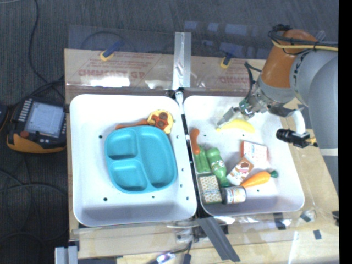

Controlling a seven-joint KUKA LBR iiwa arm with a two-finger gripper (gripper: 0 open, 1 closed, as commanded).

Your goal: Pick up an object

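This is a robotics lab or test room. A wooden bench [308,169] stands on dark grey carpet [137,7] and carries two white bins [82,164], taped clear sheeting [126,65] behind them and toy food. A handheld control pad [36,125] lies on the floor, with loose cables [33,15] nearby.

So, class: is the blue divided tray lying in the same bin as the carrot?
No, the blue tray lies in the left bin, while the carrot lies in the right bin.
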